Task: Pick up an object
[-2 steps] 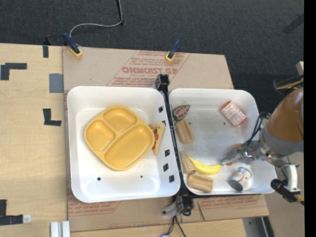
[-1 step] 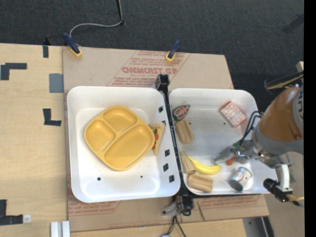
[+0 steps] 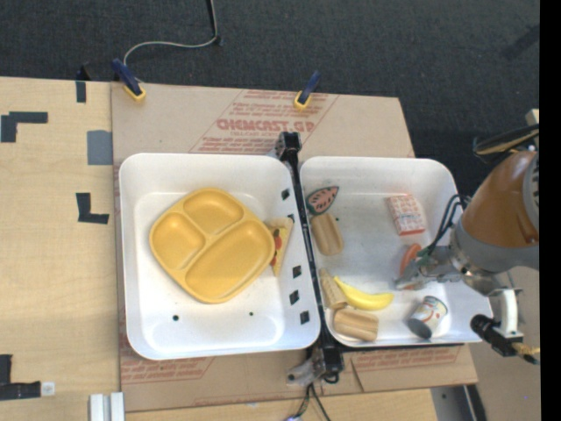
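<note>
My gripper (image 3: 415,273) reaches into the right bin (image 3: 368,172) from the right and sits low near its right wall. It is right beside a small orange-red piece (image 3: 410,256). A yellow banana (image 3: 364,299) lies to its left and a small grey can (image 3: 427,316) lies on its side just below it. A pink box (image 3: 405,213) rests farther back. The arm's orange band (image 3: 498,210) hangs over the bin's right rim.
The right bin also holds a tan cylinder (image 3: 327,233), a red-and-green slice (image 3: 322,199) and two bread-like pieces (image 3: 354,324). In the left bin (image 3: 140,261) lies a yellow divided plate (image 3: 210,244) with a small yellow-red item (image 3: 280,239) at its right edge.
</note>
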`<state>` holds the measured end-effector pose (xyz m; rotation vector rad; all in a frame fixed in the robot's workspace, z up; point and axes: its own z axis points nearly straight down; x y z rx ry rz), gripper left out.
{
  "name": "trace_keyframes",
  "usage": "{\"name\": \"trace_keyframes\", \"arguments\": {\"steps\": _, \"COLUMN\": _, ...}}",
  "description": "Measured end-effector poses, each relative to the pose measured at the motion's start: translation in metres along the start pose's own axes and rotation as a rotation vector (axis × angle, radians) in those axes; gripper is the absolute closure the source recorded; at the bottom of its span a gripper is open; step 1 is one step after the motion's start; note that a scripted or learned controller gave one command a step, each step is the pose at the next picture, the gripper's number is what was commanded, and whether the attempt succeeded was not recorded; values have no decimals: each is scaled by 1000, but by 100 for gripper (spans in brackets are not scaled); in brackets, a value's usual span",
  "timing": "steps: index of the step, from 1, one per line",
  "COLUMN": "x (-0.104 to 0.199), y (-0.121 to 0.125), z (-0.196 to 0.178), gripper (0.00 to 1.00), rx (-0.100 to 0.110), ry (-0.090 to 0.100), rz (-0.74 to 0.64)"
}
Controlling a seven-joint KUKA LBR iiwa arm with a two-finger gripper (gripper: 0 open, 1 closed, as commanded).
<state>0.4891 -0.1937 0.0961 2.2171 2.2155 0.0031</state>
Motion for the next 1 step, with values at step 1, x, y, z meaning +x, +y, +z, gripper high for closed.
{"name": "trace_keyframes", "arguments": {"steps": 1, "x": 22, "y": 109, "z": -55, "gripper": 100, "rx": 5, "ry": 4, "rz": -3}}
